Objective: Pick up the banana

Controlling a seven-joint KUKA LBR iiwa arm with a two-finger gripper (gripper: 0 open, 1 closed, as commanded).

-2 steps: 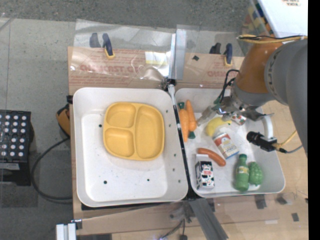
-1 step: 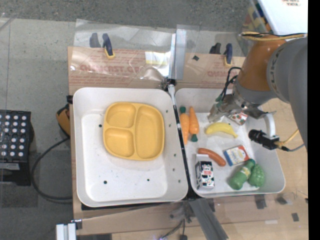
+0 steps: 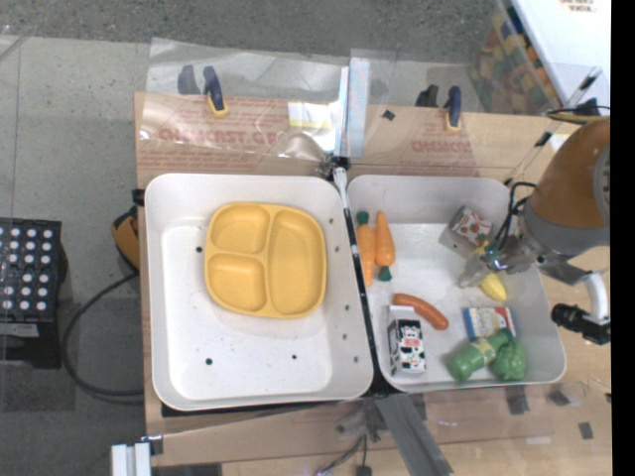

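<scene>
The tabletop (image 3: pixel 248 132) is carrying two shallow white bins side by side, and the right bin (image 3: pixel 437 188) is serving here as the landmark. Just left of it, touching along the shared rim, the left bin (image 3: pixel 179 365) is holding a yellow divided plate (image 3: pixel 266 260). The grey arm with its orange band (image 3: pixel 573 181) is reaching over the right bin's right wall, and its end effector (image 3: pixel 493 263) is hanging low inside that bin near the right side; whether it is apart or together cannot be told. The banana (image 3: pixel 493 287) is lying on the bin floor right under the end effector, only a small yellow part showing. Along the bin's left wall two carrots (image 3: pixel 375 246) are lying, with a red sausage (image 3: pixel 421 310) near the middle, a small white carton (image 3: pixel 406 346) at the front left, and green vegetables (image 3: pixel 484 359) at the front right.
</scene>
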